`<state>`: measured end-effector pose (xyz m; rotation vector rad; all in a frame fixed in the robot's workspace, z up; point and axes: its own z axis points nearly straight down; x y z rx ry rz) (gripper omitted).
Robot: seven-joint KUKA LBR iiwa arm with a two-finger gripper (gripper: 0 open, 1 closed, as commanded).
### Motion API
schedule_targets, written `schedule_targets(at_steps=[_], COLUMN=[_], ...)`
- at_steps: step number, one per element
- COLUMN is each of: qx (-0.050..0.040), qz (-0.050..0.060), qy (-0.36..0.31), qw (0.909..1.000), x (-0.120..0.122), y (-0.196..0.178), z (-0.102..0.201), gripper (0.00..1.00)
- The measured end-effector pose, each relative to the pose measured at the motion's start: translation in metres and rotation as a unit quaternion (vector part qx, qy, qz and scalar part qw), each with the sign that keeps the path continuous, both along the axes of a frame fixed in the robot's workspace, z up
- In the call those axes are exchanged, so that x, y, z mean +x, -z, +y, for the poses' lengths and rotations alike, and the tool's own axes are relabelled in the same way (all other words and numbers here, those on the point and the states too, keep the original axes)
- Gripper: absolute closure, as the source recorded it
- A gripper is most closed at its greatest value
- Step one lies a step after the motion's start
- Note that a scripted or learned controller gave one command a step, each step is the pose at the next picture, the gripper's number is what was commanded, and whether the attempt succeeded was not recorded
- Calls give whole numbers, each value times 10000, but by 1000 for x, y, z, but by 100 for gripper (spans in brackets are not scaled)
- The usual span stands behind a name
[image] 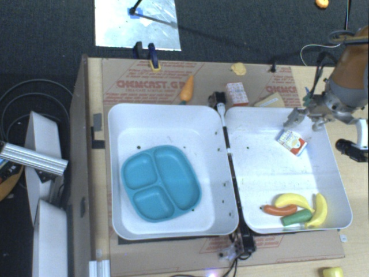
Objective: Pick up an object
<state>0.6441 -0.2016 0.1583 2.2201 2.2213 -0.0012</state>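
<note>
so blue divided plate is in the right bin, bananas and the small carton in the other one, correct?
Not quite. The camera view shows the blue divided plate in the left bin. The bananas and the small carton are in the other one, the right bin.

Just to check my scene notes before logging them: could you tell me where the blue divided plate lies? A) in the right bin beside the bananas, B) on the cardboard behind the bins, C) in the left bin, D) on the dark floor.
C: the blue divided plate lies flat on the floor of the left bin, while the bananas lie in the right bin.
</note>
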Motion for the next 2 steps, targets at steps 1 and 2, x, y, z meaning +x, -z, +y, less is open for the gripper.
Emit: schedule_targets(at_steps=[1,2], qx=[-1,4], qz=[-22,7], qy=[-16,0], qw=[10000,10000], x=[9,-24], y=[-1,9], z=[-5,-5], gripper=[0,0])
